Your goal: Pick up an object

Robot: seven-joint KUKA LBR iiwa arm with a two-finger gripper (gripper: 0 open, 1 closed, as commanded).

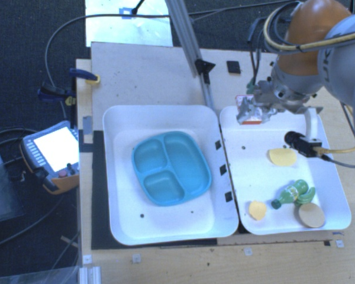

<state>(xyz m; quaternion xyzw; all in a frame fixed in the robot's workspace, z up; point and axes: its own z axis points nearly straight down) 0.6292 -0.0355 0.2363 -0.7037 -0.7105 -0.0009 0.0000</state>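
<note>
The small green plastic bottle [293, 194] lies near the right white bin's [247, 158] front right corner, its long axis slanting, cap toward the front left. The end effector [252, 112] hangs over that bin's back left corner. I cannot tell its state.

Two shallow white plastic bins [115, 158] sit on pale beige board. The left holds a light blue divided plastic plate [171, 167]; the right holds a pale yellow wedge [282, 157], a smaller yellow piece [257, 210], a green toy bottle [293, 194] and a tan round disc [312, 215].
</note>
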